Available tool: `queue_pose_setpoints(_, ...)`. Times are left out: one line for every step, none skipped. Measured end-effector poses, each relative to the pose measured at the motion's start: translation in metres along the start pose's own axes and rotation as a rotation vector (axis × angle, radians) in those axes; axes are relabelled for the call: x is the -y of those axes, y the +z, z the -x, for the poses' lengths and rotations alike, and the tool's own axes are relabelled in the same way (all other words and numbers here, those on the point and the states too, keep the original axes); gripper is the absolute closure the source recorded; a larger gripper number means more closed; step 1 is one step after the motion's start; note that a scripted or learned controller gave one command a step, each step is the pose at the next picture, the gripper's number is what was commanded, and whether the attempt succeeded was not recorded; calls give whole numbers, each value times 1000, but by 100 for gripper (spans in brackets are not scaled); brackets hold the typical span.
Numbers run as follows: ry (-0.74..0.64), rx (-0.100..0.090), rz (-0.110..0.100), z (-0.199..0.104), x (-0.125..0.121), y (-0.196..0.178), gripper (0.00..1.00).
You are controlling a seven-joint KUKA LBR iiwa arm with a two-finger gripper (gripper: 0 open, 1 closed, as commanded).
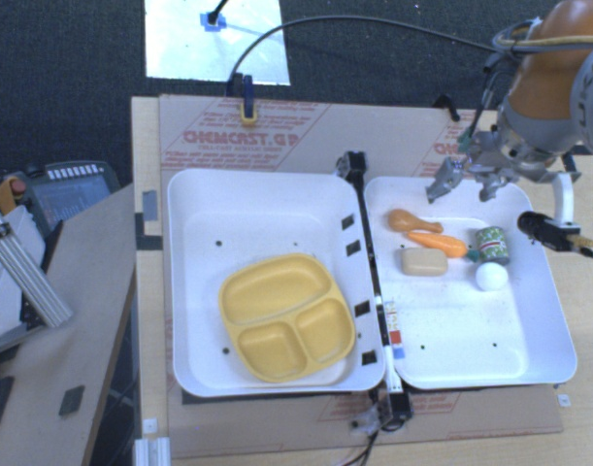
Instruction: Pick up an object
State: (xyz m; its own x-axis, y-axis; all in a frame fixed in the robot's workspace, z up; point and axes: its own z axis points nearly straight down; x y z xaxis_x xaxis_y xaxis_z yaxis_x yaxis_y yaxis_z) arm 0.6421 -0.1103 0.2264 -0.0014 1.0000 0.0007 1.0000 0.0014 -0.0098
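On your left, the yellow tray [284, 316] sits alone in the left bin [194, 212]. In the right bin [529, 348], the drumstick [413, 221], carrot [441, 243], beige block [424, 262], can [491, 245] and white ball [491, 277] crowd together. The gripper [467, 181] hovers above them, jaws spread, gripping nothing; a descent could nudge neighbours or pinch two.
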Motion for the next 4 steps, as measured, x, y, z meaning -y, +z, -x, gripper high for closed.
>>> queue_pose_setpoints(-2, 1, 11, 0, -2, -7, 0)
queue_pose_setpoints(-4, 1, 7, -4, -8, 54, 0)
queue_pose_setpoints(-5, 0, 7, -10, -12, 114, 0)
queue_pose_setpoints(-5, 2, 15, -10, -15, 137, 0)
